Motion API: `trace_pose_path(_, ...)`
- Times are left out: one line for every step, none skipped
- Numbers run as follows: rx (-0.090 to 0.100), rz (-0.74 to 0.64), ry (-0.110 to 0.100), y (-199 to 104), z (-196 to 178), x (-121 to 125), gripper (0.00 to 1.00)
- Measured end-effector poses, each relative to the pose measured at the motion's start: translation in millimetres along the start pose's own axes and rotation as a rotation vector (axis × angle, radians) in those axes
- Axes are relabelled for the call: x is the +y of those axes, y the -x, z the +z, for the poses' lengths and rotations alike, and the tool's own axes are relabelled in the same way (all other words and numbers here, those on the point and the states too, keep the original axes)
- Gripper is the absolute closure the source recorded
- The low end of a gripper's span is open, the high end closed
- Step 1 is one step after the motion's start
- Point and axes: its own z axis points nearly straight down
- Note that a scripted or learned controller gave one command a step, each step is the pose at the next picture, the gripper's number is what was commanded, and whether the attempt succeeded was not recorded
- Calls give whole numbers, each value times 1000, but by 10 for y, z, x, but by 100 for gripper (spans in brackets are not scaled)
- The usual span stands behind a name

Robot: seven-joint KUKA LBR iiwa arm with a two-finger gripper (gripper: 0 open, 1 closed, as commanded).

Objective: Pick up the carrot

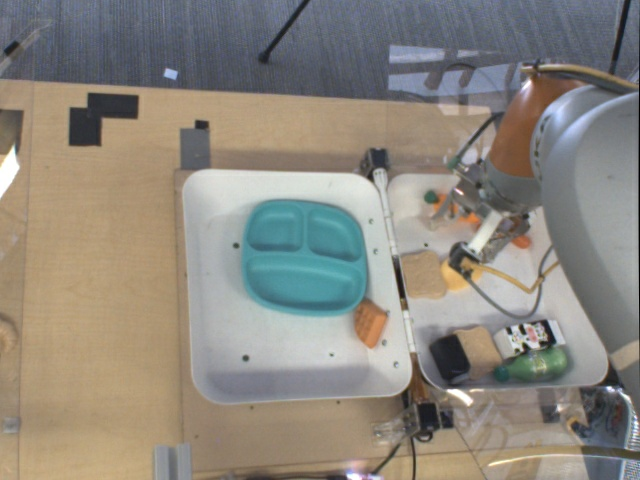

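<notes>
Item: carrot [443, 203]. Small and orange with a green top, it lies in the right bin [408, 218], just to the view's left of the claw [472, 203] and possibly touching it. It is probably a light, stiff plastic toy, smooth and tapered, so expect it to slip. Take it across the thick orange middle, not the leaf end. Claw: low beside the carrot; you cannot tell its opening or whether it has any hold.
</notes>
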Motion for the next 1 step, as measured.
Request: trace_pose_path(-4,40,7,342,1,510,0)
